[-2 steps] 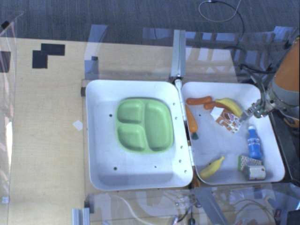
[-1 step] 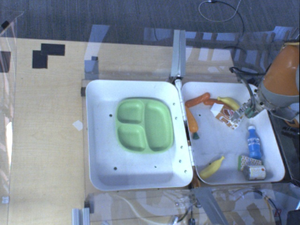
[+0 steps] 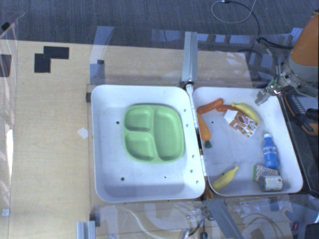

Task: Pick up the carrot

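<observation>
The arm (image 3: 305, 49) sits at the upper right edge of the right bin (image 3: 294, 148), its gripper (image 3: 264, 94) hanging just over the bin's far right corner with nothing between the fingers; the view is too small and blurred there to tell how wide the jaws stand.

To do this step well, the gripper has to cross the bin to its left wall, where the carrot (image 3: 204, 128) lies along the divider, green tip toward the near side. A grasp across its narrow middle, fingers turned square to its length, looks the safest bet, though the wall leaves little room for the finger on that side.

The left bin (image 3: 104, 133) bears a green divided tray (image 3: 152, 133), well apart from the work. Near the carrot's far end lies an orange-red sausage-like thing (image 3: 210, 106), easily mistaken for it, then a banana (image 3: 245, 110) touching a snack packet (image 3: 243, 123). Farther off are a second banana (image 3: 224, 177), a blue bottle (image 3: 269, 152) and a small can (image 3: 271, 182).
</observation>
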Robot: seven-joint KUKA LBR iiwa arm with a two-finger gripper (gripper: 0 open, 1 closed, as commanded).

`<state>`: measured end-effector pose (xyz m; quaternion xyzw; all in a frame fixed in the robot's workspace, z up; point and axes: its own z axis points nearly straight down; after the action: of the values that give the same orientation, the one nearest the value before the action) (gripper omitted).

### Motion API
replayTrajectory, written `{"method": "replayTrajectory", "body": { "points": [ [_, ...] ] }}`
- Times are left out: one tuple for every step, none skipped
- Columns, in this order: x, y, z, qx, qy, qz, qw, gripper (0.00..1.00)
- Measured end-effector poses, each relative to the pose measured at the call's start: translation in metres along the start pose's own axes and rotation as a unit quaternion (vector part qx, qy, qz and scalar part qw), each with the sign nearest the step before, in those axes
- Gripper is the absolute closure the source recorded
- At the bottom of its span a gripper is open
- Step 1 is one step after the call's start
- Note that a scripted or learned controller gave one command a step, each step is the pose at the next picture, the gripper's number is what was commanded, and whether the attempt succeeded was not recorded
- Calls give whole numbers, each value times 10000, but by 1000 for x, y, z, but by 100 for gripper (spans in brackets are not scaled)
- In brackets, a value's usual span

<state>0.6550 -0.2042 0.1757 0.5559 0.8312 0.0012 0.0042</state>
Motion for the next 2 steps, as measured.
{"method": "replayTrajectory", "body": {
  "points": [
    [5, 21, 64, -61, -48, -294, 9995, 100],
    [41, 37, 84, -35, -20, -578, 9983, 100]
  ]
}}
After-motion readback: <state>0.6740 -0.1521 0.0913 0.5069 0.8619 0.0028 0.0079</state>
